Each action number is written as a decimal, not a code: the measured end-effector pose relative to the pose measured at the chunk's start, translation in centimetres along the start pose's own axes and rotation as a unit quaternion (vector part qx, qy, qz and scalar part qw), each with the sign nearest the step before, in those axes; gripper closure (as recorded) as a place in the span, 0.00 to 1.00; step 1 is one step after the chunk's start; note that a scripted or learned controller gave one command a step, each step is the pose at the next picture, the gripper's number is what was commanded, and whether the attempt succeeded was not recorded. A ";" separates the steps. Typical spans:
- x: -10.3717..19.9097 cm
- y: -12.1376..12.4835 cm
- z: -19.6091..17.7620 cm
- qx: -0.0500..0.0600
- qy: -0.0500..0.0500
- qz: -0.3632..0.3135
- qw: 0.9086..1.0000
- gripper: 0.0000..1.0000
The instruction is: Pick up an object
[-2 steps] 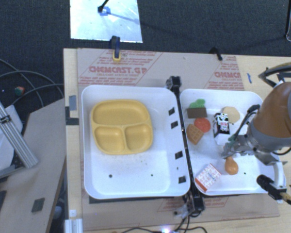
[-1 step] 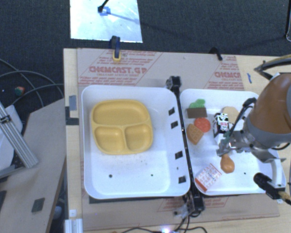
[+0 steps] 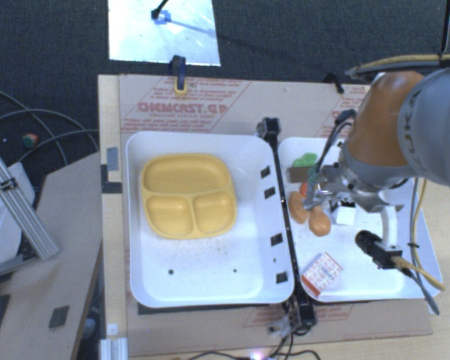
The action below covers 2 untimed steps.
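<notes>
The arm's orange band [image 3: 386,118] and grey wrist hang over the right bin [image 3: 360,287]. My gripper [image 3: 324,195] points down at the bin's left side, just above a cluster of small objects. Below it lie an orange rounded piece [image 3: 319,223] and a second orange piece [image 3: 296,207] against the bin's left wall. A green item [image 3: 306,160] and a brown block [image 3: 298,174] sit behind them. A small red-and-white patterned packet [image 3: 322,271] rests near the bin's front left corner.
The left bin [image 3: 210,276] holds a yellow divided tray [image 3: 187,193]. A black divider rail [image 3: 283,216] runs between the bins. A black fitting with yellow cable [image 3: 379,250] hangs off the arm over the right bin.
</notes>
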<state>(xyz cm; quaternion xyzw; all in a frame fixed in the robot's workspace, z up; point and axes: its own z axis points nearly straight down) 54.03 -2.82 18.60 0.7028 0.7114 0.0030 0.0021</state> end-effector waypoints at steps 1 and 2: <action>4.0 1.3 -4.8 0.001 0.000 0.002 1.000 1.00; 3.7 1.2 -4.5 0.003 -0.001 0.004 1.000 0.00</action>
